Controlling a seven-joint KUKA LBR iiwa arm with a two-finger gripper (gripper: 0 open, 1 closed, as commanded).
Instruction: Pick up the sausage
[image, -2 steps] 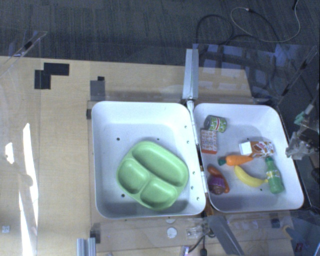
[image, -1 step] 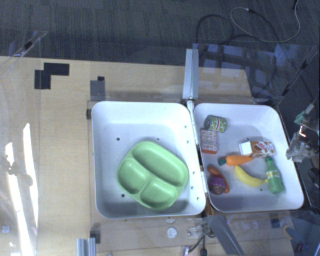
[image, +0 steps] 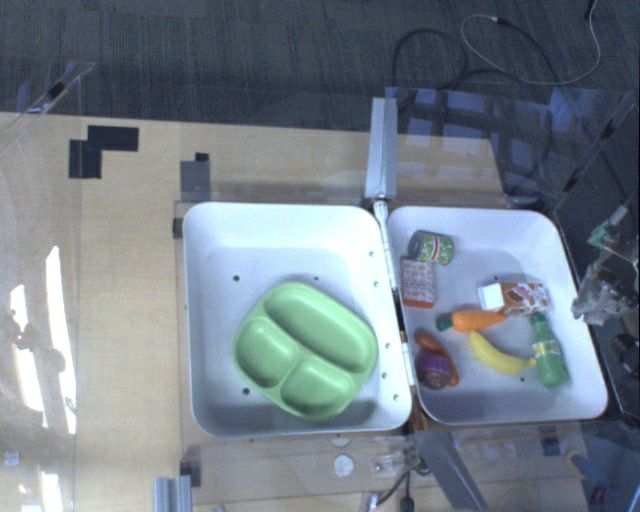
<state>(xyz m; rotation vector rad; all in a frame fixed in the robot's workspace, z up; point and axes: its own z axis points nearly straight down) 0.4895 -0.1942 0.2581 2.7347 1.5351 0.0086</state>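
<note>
The sausage (image: 429, 343), short and reddish-brown, lies in the front left part of the right bin (image: 560, 236). It touches a dark purple rounded item (image: 438, 371) just in front of it. My gripper (image: 600, 296) shows as a blurred grey shape over the bin's right rim, well to the right of the sausage and apart from it. Nothing is visibly held.
The right bin also holds a green can (image: 431, 247), a red and white box (image: 418, 282), a carrot (image: 478, 320), a banana (image: 497, 356), a green bottle (image: 548, 353) and a white and orange packet (image: 514, 296). A green divided plate (image: 305, 348) lies in the left bin (image: 215, 250).
</note>
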